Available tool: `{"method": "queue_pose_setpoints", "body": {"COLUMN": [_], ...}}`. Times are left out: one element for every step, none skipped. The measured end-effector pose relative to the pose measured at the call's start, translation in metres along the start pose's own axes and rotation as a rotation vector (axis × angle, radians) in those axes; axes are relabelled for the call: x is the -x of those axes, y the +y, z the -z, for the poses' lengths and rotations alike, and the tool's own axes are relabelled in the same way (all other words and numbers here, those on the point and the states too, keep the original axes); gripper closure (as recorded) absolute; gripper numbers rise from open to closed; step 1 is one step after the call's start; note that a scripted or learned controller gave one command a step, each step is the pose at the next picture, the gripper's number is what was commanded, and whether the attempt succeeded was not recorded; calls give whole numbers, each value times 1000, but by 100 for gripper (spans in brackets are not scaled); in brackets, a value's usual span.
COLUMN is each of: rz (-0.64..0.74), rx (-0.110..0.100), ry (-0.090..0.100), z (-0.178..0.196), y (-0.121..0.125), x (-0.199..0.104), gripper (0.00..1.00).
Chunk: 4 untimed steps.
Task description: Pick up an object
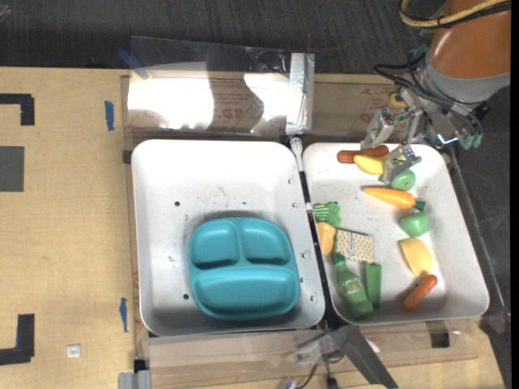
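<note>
I log 2 white bins side by side on the counter. The left bin carries 1 teal divided tray, set toward the bin's 6 o'clock side.

Right bin, contents as I read them:
- 1 red-orange sausage piece at 11 o'clock, touching 1 yellow piece just below it.
- 1 small pale green round piece near 12 o'clock.
- 1 orange carrot, lying across just below those.
- 1 green pepper-like piece at 3 o'clock.
- 1 pale yellow wedge toward 4 o'clock.
- 1 red-orange sausage at 5 o'clock.
- 1 green bottle and 1 green stick, side by side at 7 o'clock.
- 1 patterned packet, near centre.
- 1 yellow corn piece with a green leafy top, at 9 o'clock against the bin wall.

The gripper sits at the bin's 12 o'clock edge, under the orange band of the arm. Its fingers hang spread apart, nothing between them, just above the yellow piece and pale green round piece.
</note>
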State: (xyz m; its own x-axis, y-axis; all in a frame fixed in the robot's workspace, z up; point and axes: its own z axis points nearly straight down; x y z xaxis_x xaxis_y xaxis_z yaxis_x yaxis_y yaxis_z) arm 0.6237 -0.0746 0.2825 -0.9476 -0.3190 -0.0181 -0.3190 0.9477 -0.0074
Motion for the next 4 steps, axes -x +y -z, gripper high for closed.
{"method": "queue_pose_setpoints", "body": {"rz": [77,156,167,235], "rx": [2,15,3,9], "ry": [8,20,5,9], "z": [28,-67,5,0], "y": [-53,-10,1,34], "x": [-28,40,3,58], "gripper": [100,100,100,100]}}
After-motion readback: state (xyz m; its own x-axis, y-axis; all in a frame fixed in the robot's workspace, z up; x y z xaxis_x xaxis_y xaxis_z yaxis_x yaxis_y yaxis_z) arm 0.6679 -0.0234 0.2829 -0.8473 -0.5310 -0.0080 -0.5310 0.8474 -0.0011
